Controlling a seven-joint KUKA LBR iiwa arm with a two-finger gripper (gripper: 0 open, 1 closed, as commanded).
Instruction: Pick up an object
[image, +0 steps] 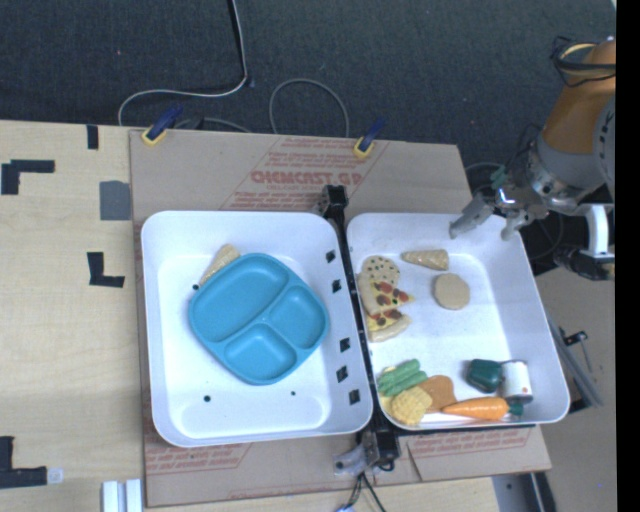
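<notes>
The gripper (487, 217) is hanging over the far right corner of the right bin (530, 300), its two fingers (465, 222) standing apart with nothing between them. Nothing is being lifted yet, so the arm looks to be lining up for a descent.

To do this well, I would say it should be going for a piece with room around it. The round tan cookie (452, 292) is lying alone on bare white floor, near the gripper, with clearance on both sides for the fingers; the small wedge-shaped cracker (427, 259) just beyond it is similarly free. Both are flat, though, so the fingers would need to be reaching right down to the bin floor before closing, or they will likely be sliding over the top.

The crowded near end looks harder: green beans (400, 378), a yellow corn piece (411, 405), an orange slice-like piece (437, 390), a carrot (476, 408), a dark green item (485, 375) and a small white roll (517, 378) are all sitting touching or just beside one another. A pizza slice (384, 298) is lying against the divider side.

The left bin (160, 330) is holding a blue divided tray (259, 316), with a tan piece (220, 262) peeking out from under its far edge. Both bins are resting on a cardboard sheet (290, 170) on the surface.
</notes>
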